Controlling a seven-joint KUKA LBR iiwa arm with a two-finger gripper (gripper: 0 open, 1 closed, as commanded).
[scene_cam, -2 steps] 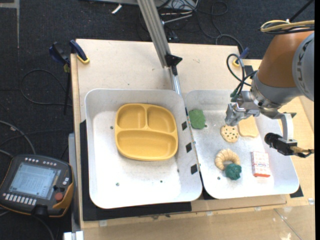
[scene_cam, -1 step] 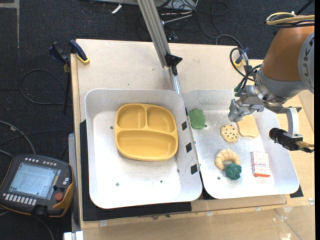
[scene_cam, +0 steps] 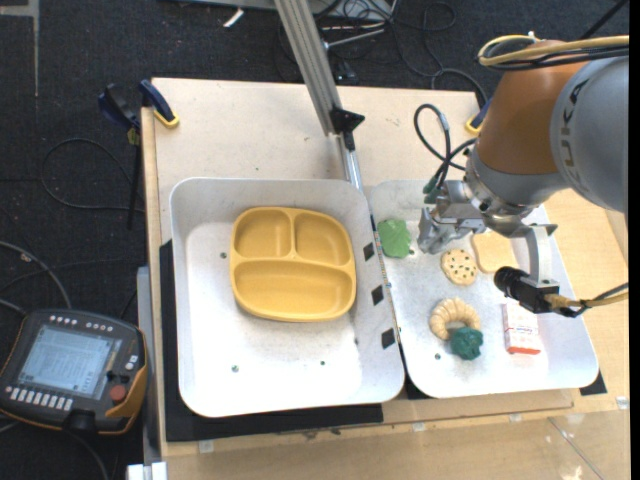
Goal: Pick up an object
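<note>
My gripper (scene_cam: 432,238) hangs over the back left part of the right bin (scene_cam: 560,363). It is just right of a green soft object (scene_cam: 394,238) and just up-left of a round speckled cookie (scene_cam: 459,266). Nothing can be seen held in it. Toward the front of the bin lie a tan ring-shaped pastry (scene_cam: 455,315) and, touching it, a teal lump (scene_cam: 465,343). A small red and white box (scene_cam: 521,329) lies to their right. A tan flat piece (scene_cam: 491,253) is partly hidden under the arm.
The left bin (scene_cam: 200,368) holds a yellow divided plate (scene_cam: 293,264). A slanted metal pole (scene_cam: 310,53) rises from between the bins at the back. A black camera block (scene_cam: 518,286) and cables hang off the wrist. A teach pendant (scene_cam: 65,368) lies off the bench at the left.
</note>
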